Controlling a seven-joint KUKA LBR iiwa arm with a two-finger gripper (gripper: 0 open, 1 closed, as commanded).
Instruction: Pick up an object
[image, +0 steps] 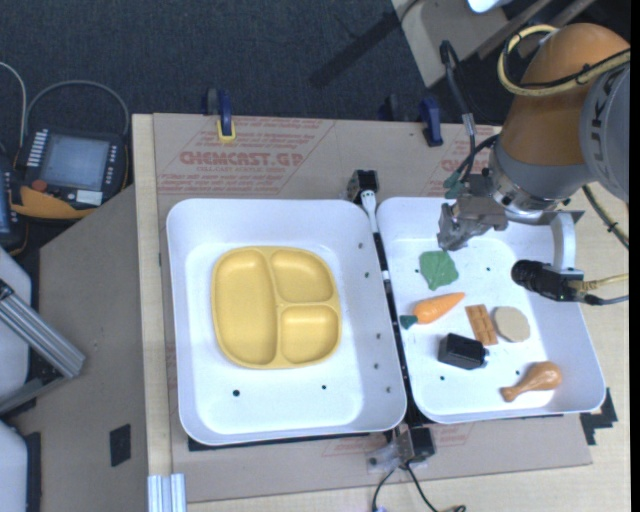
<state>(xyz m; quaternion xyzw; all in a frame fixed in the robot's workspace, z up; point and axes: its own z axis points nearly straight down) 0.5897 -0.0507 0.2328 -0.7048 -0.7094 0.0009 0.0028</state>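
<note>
Green leaf-shaped toy lies just above the orange plastic carrot; the two-finger gripper hovers at its top edge, finger spread unclear.

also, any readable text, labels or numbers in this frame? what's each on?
"CHEMCAST.G P" as best it reads, in faded red print, last letters unsure: on the brown board under the bins, above the left bin.
More faint red print on the board above the right bin: too blurred to read.
Handheld pendant's screen at far left: too small to read.
</note>
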